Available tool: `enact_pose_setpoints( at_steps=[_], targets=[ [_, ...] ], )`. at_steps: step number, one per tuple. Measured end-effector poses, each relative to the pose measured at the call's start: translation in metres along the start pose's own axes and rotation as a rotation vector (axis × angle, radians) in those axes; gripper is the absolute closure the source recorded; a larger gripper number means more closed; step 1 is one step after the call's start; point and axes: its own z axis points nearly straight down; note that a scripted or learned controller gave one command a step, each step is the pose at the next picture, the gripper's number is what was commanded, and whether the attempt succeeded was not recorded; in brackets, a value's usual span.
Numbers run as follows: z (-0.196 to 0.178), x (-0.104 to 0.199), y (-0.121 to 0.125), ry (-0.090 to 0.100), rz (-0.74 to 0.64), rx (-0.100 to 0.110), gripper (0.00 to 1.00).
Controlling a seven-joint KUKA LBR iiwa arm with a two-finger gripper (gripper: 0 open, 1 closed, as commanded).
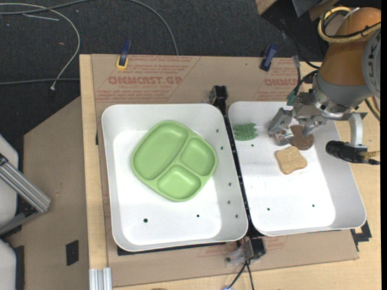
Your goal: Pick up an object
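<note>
My gripper (290, 130) hangs low over the far part of the right bin (338, 210), and from this slanted look down I cannot tell how it is set, nor whether anything sits in it. A brown, rounded object (303, 141) lies right under me, partly hidden by my own metal. Just beside it, toward the near edge, lies a tan piece shaped like a slice of toast (291, 160); the two look close enough to be touching, though I cannot be sure. A small green piece (244, 131) rests near the wall that divides the bins, a little apart from me.

I judge the brown object to be my target, since I am already over it. To do this well I should centre on it alone, come straight down so I do not nudge the tan piece, and close only once I am level with its sides. It looks flat and low, so a shallow grasp may slip off; I would go down close to the bin floor.

Further out, the left bin (121, 222) holds a green divided plate (174, 160), well apart from my work.
</note>
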Motion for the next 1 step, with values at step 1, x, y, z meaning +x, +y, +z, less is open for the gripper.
enact_pose_setpoints(
  at_steps=[1],
  targets=[
    [-0.0072,0.0002,0.0029,-0.002,-0.003,-0.013,0.00]
  ],
)
